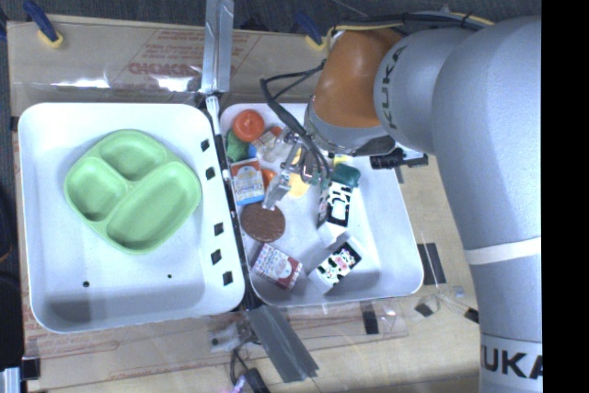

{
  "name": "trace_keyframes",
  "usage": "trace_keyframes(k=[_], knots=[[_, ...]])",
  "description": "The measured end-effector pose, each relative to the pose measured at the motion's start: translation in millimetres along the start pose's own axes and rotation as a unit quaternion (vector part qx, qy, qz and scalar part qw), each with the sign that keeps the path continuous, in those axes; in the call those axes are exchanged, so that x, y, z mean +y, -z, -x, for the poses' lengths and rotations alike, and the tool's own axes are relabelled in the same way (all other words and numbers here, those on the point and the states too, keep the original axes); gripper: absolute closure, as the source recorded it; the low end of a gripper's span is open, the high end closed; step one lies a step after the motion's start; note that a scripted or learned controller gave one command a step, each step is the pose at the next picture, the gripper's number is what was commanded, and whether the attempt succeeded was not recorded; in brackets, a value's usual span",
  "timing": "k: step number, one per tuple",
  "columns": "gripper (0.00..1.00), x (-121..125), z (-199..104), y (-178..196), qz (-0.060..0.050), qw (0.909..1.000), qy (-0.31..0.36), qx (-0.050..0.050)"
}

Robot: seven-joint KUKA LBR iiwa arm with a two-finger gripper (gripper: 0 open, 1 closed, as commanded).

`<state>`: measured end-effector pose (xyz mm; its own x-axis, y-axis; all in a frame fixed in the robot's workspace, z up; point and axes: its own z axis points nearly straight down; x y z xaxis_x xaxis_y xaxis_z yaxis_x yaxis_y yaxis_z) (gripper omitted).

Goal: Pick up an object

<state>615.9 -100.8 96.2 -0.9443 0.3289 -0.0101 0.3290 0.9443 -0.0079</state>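
Camera view: nearest, two cartons [333, 264] are seen low in the right bin [405, 267]. Above them a brown disc [263, 223] lies flat, round, with no long axis. The gripper [279, 189] is poised just above and slightly right of it, slanting down-left. Whether it is released or clenched cannot be told. Farther back an orange ball [248, 122] rests.

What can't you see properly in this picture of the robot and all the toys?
- Gripper: too small and mixed in with the clutter to tell how it is set, or whether it has anything.
- Far corner of the right bin: covered by the grey arm.
- Small boxes: labels too blurry to read.
- Orange object: partly hidden by its neighbours; what it is stays unclear.
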Motion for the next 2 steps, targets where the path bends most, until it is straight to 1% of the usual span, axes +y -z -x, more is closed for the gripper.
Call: trace_keyframes(k=[1, 2], knots=[[1.0, 2, -1, 10, 0.001, 1.0, 0.004, 0.001], [1.0, 33, 8, 98, 0.004, 0.9951, -0.099, 0.003]])
